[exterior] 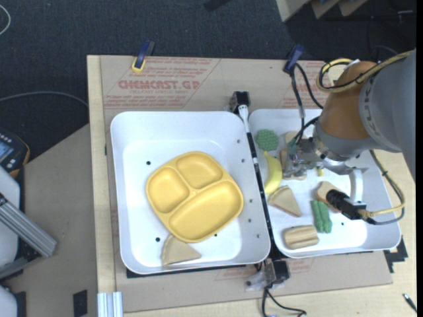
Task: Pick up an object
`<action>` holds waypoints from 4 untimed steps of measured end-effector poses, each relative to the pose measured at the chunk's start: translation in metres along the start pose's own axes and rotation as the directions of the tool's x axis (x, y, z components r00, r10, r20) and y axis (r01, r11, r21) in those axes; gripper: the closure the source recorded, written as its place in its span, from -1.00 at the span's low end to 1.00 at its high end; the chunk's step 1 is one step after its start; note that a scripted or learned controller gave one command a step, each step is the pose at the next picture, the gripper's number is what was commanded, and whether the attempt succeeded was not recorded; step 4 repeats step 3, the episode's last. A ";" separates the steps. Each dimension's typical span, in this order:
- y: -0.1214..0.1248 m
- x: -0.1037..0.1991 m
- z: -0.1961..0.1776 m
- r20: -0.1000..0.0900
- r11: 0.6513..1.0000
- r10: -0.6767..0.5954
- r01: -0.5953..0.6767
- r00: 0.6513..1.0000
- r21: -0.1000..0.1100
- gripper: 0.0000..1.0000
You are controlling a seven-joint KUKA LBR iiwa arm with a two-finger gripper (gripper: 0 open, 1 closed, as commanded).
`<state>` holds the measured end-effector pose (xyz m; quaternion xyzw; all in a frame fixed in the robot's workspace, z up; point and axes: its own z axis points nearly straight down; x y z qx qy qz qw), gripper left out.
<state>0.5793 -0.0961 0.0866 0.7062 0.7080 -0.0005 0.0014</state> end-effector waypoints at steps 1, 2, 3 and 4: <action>-0.026 0.101 -0.105 -0.006 1.000 -0.008 0.008 1.000 -0.007 1.00; -0.065 0.177 -0.203 -0.008 1.000 -0.009 0.009 1.000 -0.009 1.00; -0.087 0.174 -0.337 -0.007 1.000 0.000 0.000 1.000 -0.016 1.00; -0.087 0.174 -0.337 -0.007 1.000 0.000 0.000 1.000 -0.016 1.00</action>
